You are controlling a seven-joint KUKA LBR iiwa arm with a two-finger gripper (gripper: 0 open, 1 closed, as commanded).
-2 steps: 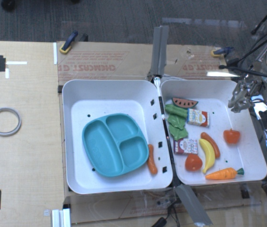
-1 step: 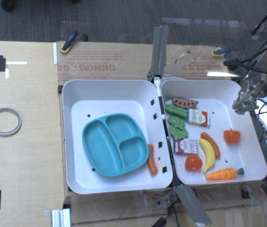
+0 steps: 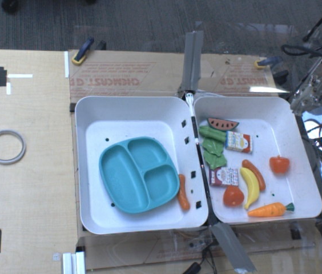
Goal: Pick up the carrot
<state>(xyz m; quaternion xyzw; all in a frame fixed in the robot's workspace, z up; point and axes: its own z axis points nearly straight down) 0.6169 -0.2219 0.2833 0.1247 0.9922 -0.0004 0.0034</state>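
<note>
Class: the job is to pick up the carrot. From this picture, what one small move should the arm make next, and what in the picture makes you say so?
Probably bring the gripper in over the right bin and stop above the carrot. The carrot lies flat near the bin's front wall, just below the banana, its green top toward the right. Nothing holds it yet, so an approach comes first.

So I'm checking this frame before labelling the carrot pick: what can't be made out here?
- Small cartons in the right bin: print too small to read.
- Orange piece beside the teal plate: too small to identify.
- Arm at the right edge: cut off, blurred among cables.
- Carrot: plainly visible.
</note>
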